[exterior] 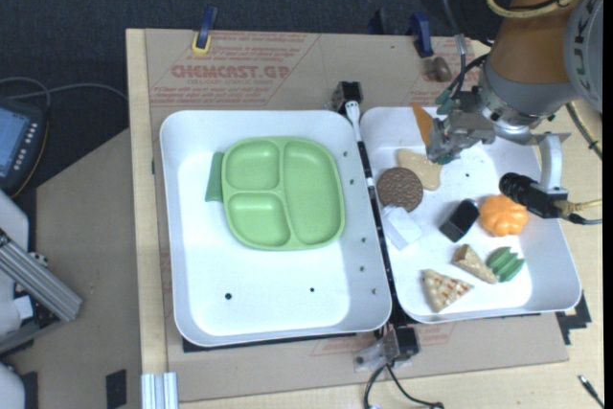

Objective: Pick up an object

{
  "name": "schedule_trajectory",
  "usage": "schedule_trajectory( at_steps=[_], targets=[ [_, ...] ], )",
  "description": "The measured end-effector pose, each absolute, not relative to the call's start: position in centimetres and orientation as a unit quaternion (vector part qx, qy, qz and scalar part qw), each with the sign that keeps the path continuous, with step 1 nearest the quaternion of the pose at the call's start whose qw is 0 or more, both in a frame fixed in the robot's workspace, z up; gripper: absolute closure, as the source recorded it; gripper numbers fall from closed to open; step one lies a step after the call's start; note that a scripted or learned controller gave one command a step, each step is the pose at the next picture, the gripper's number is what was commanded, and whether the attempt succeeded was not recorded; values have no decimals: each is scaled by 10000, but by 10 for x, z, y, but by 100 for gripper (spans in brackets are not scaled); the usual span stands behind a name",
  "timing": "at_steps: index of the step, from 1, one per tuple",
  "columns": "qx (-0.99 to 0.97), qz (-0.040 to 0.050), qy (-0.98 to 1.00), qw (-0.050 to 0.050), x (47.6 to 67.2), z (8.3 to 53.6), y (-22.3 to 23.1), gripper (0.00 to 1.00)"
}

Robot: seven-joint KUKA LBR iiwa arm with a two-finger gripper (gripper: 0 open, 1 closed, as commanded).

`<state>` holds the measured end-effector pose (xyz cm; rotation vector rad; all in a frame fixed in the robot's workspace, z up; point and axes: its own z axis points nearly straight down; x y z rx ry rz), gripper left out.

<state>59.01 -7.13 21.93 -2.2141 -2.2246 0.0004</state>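
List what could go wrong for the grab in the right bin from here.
1. The claw hangs over the bin's upper left corner, where a tan flat piece, a brown round cookie and an orange wedge crowd together; it may catch two things or shove one aside.
2. That cluster sits near the right bin wall, so the fingers might strike it.
3. The tan piece lies flat and may slip out.
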Motion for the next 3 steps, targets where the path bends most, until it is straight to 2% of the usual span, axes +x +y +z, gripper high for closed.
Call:
schedule_trajectory(
  at_steps=[1,2,3],
  targets=[
    [-7056,5,-7086,18,581,213,-25,100],
    [-7049,-15,-7093,-3,577,228,29,100],
    [-7055,12,-7087,23,558,215,75,100]
  ],
)
